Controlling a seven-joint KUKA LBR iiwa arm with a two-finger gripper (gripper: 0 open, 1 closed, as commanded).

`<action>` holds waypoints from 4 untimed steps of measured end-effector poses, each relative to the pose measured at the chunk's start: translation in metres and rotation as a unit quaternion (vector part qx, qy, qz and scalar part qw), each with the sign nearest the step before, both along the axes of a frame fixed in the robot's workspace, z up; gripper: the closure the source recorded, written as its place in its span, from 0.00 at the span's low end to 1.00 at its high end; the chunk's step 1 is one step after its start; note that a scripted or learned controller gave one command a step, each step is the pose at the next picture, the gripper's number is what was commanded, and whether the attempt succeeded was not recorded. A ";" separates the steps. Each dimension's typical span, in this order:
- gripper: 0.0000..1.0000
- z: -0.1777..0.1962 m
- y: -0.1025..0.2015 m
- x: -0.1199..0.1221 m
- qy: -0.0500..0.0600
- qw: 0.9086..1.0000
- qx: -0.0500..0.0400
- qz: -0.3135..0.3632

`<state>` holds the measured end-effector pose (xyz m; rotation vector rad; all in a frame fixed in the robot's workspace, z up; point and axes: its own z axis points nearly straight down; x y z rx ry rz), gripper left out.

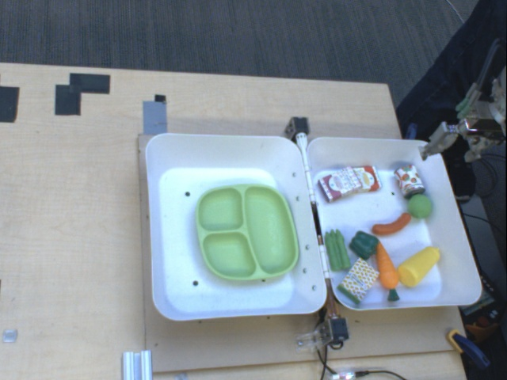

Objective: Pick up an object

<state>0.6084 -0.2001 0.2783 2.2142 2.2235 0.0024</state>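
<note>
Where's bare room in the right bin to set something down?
Right bin: a bare patch mid-bin, bordered by the pouch, sausage and green beans. Its lower half is crowded: carrot, yellow piece, box. Left bin: only floor margins around the green tray.

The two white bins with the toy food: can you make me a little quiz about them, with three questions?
1. True or false: the green divided plate lies in the left bin.
2. Which toy touches the carrot in the right bin? A) the yellow corn B) the red packet C) the small can
3. Fill in: the plate has ___ compartments.

Key: 1 true. 2 A. 3 three.
</note>
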 end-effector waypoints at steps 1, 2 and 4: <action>0.00 -0.112 0.030 -0.102 0.002 1.000 0.001 -0.001; 0.00 -0.167 0.071 -0.114 0.000 1.000 0.001 -0.001; 1.00 -0.162 -0.006 -0.069 0.000 1.000 0.000 -0.001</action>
